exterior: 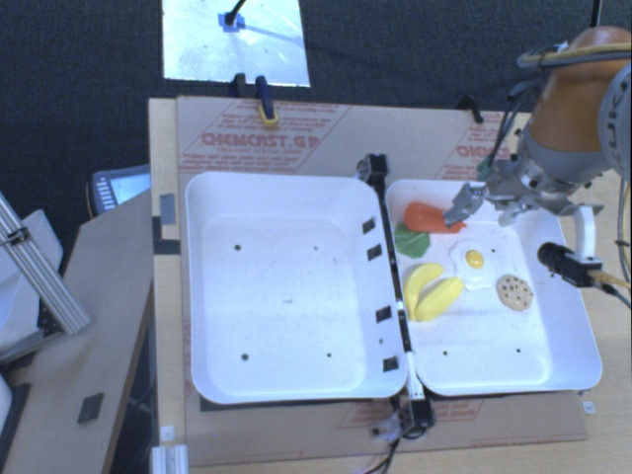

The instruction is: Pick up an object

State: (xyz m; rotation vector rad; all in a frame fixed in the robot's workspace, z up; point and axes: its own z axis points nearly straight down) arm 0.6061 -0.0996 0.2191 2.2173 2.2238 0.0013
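the gripper (462,208) hangs over the right bin (553,363), its tip at the orange carrot (427,215). whether its jaws are spread cannot be told. a fried egg (472,261), banana (431,292) and cookie (513,291) lie nearby.

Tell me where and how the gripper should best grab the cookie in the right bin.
Probably across its round edge, coming straight down from above. The cookie lies flat on the floor of the right bin, so only its rim offers opposing sides. It sits apart from the fried egg on its left, leaving room there, while the bin wall is closer on its right. So it may be best to close along the front-back line.
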